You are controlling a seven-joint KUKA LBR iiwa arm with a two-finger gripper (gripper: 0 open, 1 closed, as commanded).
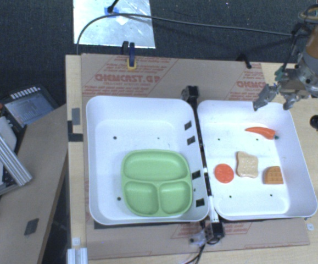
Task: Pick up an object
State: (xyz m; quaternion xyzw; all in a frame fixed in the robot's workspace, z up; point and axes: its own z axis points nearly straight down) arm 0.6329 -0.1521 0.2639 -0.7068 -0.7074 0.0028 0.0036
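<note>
Spread apart and holding nothing, my jaws hang on the gripper (272,98) above the far right corner of the right bin (299,205), one finger (260,100) pointing down and left, the other nearer the rim.

From the camera above the bench, everything I could lift lies in that right bin. Nearest my fingers is the orange carrot piece (261,131), lying flat towards the far side of the bin. Nearer the front of the bin sits the toast slice (247,165), with the red round slice (223,172) just beside it on one side and the waffle (273,175) just beside it on the other, none of them touching.

I judge all four to be light toy food, stiff and probably smooth, so slipping is the worry, not breaking. The carrot piece is thin and low, and I would close across its narrow width near the middle. The toast slice looks thicker and would give my fingers more to bite on across its flat edges.

Left of the right bin, sharing the middle divider, the left bin (104,120) holds a green divided plate (156,181) with three hollows, nothing in them.
</note>
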